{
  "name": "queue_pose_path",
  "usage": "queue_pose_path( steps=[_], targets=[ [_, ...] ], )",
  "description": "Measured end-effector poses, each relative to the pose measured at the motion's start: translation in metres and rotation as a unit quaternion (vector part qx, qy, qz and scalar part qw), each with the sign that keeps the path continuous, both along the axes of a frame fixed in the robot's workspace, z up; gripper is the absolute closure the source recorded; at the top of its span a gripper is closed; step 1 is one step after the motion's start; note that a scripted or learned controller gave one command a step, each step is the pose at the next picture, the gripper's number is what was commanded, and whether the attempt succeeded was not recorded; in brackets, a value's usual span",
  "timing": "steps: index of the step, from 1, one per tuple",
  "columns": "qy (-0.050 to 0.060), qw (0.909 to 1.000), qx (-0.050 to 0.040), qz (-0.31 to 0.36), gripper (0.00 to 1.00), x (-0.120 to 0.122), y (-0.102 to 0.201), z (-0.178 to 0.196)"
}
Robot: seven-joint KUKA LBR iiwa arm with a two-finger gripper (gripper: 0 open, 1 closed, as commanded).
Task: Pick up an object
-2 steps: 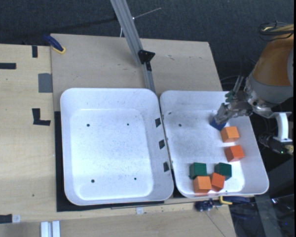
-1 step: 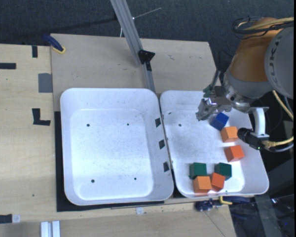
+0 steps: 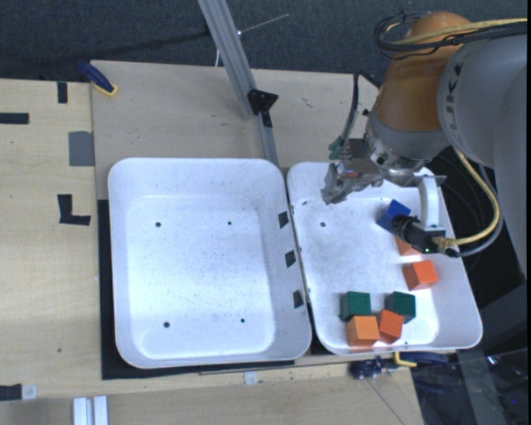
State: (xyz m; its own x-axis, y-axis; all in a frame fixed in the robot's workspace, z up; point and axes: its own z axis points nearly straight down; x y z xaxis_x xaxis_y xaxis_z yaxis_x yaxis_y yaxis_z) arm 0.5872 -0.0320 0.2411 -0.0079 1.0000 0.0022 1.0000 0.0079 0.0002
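Tool point(image 3: 334, 189) hangs over the right bin's point(image 3: 323, 264) far corner, its opening too blurred to tell.

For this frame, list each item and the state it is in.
Gripper: over the right bin's far end, nothing visibly between its fingers.
Blue block: resting in right bin.
Orange blocks: resting, ungrasped.
Green blocks: resting, ungrasped.
Left bin: flat on bench.

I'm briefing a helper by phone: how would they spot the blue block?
Look in the right bin, on its right side, just below the end effector. The blue block sits above the orange and green blocks, and it is the one blue piece.
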Motion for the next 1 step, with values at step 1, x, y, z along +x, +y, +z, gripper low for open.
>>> queue_pose_path(
  steps=[1],
  targets=[
    [0.001,1.0,-0.0003,0.0,1.0,0.0211,0.0609,-0.0065]
  ],
)
